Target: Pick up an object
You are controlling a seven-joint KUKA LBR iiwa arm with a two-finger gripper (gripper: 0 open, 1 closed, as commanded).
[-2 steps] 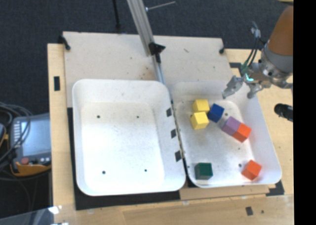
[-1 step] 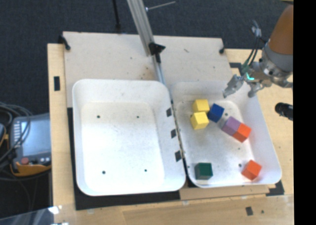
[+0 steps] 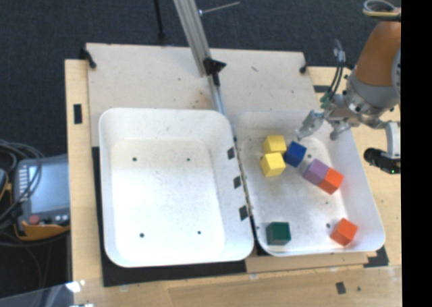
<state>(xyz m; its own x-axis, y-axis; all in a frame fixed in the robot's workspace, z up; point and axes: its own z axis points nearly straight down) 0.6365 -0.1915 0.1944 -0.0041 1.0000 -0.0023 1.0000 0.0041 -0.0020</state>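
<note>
The right bin [image 3: 361,184] holds several small blocks. Two yellow blocks [image 3: 273,154] sit side by side near its left middle, with a blue block [image 3: 295,154] touching them on the right. A purple block [image 3: 314,171] and an orange block [image 3: 331,181] lie together just below the blue one. A second orange block [image 3: 344,231] rests near the front right corner, and a green block [image 3: 278,233] near the front left. My gripper [image 3: 321,129] hovers over the bin's back right part, above and right of the blue block. It is open, with nothing between its fingers.
The left bin [image 3: 108,164] stands beside the right one, their rims meeting at the centre. A slanted metal rail [image 3: 191,19] rises from behind the bins. A device with cables [image 3: 37,194] sits off the bench's left edge.
</note>
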